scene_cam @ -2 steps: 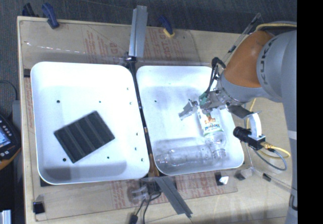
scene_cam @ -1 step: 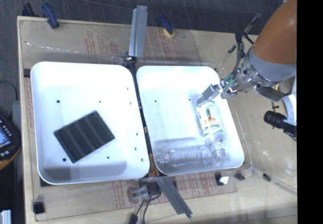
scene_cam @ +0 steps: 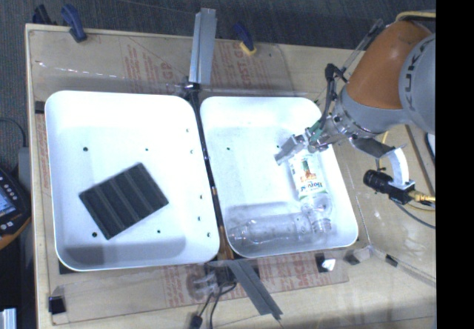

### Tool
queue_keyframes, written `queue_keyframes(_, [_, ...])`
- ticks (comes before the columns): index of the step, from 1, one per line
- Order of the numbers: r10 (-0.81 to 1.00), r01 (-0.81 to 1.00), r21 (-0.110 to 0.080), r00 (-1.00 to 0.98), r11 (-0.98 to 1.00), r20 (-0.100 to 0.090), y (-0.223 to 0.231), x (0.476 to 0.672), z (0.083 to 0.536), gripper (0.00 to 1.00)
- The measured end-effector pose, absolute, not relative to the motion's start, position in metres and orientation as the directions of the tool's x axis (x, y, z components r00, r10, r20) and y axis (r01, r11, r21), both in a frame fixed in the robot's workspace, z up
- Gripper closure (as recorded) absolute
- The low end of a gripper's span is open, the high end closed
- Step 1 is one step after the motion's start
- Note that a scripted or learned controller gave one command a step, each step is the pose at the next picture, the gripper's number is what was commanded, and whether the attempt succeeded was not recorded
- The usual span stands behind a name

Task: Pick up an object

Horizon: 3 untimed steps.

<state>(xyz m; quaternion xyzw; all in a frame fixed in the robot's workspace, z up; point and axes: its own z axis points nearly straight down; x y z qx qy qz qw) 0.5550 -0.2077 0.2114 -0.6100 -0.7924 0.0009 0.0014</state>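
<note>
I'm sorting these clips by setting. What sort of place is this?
Most likely a robotics lab's grasping test bench: two white bins clamped side by side on a board, a grey-and-orange arm's gripper reaching over the right one, and odd test items, a clear plastic bottle and a dark ridged pad.

Clear plastic bottle (scene_cam: 309, 185) with white label lies flat in right bin's (scene_cam: 244, 116) front-right corner

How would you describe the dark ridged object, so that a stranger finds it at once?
Look at the left white bin. The dark ridged pad lies flat on its floor, turned at a slant. It is black, rectangular and grooved, while the bottles in the right bin are clear plastic.
</note>
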Motion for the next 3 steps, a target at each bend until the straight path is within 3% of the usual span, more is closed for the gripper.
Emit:
queue_keyframes(1, [0.967, 0.967, -0.003, -0.256, 0.256, 0.001, -0.208, 0.555, 0.212, 0.0])
queue_keyframes(2, [0.961, 0.961, -0.004, -0.277, 0.277, 0.002, -0.208, 0.563, 0.16, 0.0])
queue_keyframes(3, [0.961, 0.961, -0.003, -0.276, 0.276, 0.002, -0.208, 0.563, 0.16, 0.0])
